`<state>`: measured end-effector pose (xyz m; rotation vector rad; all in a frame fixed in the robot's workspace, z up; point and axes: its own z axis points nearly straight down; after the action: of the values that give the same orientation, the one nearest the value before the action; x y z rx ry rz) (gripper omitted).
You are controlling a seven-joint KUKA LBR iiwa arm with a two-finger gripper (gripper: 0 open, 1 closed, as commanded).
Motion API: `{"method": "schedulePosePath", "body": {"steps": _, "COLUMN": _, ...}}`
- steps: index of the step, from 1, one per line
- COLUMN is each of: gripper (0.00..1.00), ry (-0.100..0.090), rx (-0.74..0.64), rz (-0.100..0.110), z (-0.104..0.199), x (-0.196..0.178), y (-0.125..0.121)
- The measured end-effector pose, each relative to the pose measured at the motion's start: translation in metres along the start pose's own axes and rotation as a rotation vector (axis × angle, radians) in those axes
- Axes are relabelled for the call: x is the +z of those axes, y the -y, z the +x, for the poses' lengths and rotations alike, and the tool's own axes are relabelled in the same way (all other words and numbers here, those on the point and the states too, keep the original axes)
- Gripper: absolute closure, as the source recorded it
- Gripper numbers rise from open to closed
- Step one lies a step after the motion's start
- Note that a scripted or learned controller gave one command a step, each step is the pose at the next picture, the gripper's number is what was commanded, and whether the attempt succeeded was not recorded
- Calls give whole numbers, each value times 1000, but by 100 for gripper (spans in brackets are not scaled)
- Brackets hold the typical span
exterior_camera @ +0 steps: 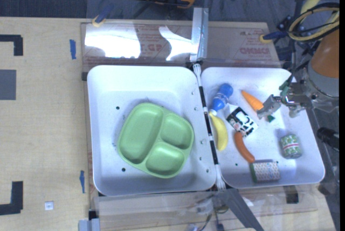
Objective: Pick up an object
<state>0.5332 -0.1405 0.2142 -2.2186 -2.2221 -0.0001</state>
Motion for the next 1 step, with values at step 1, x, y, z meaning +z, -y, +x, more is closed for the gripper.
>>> {"method": "schedulePosePath", "body": {"steps": 1, "gripper": 0, "ry": 2, "rx": 19, "rz": -3, "z": -16, "x": -94, "y": 20}}
